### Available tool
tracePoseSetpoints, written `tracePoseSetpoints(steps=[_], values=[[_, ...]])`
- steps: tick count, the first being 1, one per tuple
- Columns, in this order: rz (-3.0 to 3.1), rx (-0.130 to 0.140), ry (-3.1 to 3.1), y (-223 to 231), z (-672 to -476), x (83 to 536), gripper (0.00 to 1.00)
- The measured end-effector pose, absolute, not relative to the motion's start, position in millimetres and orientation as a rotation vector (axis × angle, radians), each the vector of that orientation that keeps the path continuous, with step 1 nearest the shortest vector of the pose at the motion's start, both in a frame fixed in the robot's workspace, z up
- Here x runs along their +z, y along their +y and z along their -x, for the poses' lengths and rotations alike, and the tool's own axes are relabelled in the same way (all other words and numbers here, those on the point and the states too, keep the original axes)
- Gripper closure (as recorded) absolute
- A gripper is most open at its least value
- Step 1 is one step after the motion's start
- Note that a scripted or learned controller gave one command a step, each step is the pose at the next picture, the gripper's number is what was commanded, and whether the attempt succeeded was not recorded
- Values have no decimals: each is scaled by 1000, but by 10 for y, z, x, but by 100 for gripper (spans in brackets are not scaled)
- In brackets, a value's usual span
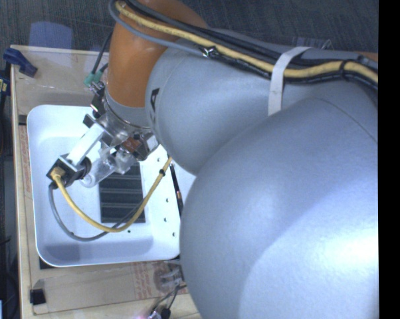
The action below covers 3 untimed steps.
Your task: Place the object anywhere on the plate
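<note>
- Grey arm point(286, 198): reaches in from the right, bulks over the whole right and middle of the camera view, and hides everything on the bench beneath it.
- White bin point(47, 131): at the left, shallow with rounded corners; left wall, near wall and much of the floor bare, right side covered by the arm.
- Wooden bench point(87, 281): seen as a pale strip along the bin's left and near edges.
- Orange band point(130, 58): at the top centre, just above the wrist, slanting down toward the bin.
- Cable bundle point(253, 52): black and yellow, laid along the top of the arm and held by a white strap point(280, 78).
- Dark ribbed slab point(122, 197): rectangular, inside the bin near its middle, directly under the tool; cannot tell whether resting on the floor as the task's thing or belonging to the tool.
- Gripper point(97, 161): low over the bin's middle, tilted toward the lower left, touching or just above the slab's upper edge; wide, narrow or holding, cannot tell.
- Yellow cable point(87, 218): loops from the tool's left tip across the bin floor and up again to the right.
- Blue clamp point(17, 60): on the bench's far left corner, well apart from the bin.
</note>
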<state>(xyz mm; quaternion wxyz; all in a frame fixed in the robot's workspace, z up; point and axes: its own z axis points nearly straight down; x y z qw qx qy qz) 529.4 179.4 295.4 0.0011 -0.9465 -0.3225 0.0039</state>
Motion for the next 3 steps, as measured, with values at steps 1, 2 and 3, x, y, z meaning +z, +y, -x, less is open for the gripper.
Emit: tracePoseSetpoints(steps=[1, 2, 3], values=[[2931, 2, -1122, 1386, -4758, 3955, 100], [2839, 5, -1339, 2015, -5660, 4406, 100], [2769, 11, -1480, 2194, -4744, 3400, 100]])
